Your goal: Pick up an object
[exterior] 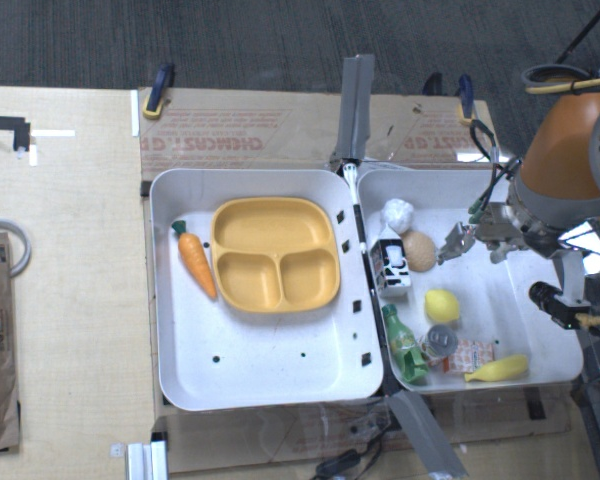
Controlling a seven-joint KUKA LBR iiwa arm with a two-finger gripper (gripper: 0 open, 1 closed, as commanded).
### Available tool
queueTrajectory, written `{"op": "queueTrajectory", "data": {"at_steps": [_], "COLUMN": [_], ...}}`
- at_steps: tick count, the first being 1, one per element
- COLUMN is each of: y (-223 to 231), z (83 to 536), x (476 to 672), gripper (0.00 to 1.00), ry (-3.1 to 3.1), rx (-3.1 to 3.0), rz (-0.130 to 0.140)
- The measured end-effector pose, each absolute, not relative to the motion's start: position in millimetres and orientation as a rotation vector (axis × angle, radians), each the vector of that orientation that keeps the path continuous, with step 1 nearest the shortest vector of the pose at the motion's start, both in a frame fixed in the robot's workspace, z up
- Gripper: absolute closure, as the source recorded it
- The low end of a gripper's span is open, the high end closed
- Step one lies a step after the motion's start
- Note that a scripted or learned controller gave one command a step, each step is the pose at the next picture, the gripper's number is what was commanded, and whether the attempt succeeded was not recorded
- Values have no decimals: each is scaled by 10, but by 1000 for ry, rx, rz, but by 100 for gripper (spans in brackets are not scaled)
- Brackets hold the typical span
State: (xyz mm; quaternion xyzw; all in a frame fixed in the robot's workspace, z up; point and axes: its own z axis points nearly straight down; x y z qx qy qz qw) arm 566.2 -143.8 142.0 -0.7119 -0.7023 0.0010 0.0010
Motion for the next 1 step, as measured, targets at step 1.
{"op": "queueTrajectory", "data": {"at_steps": [1], "y": [-1114], "z": [903], "x": [5066], "gripper": [0], "ry": [-2251], "rx": [-2187], "rz": [4]}}
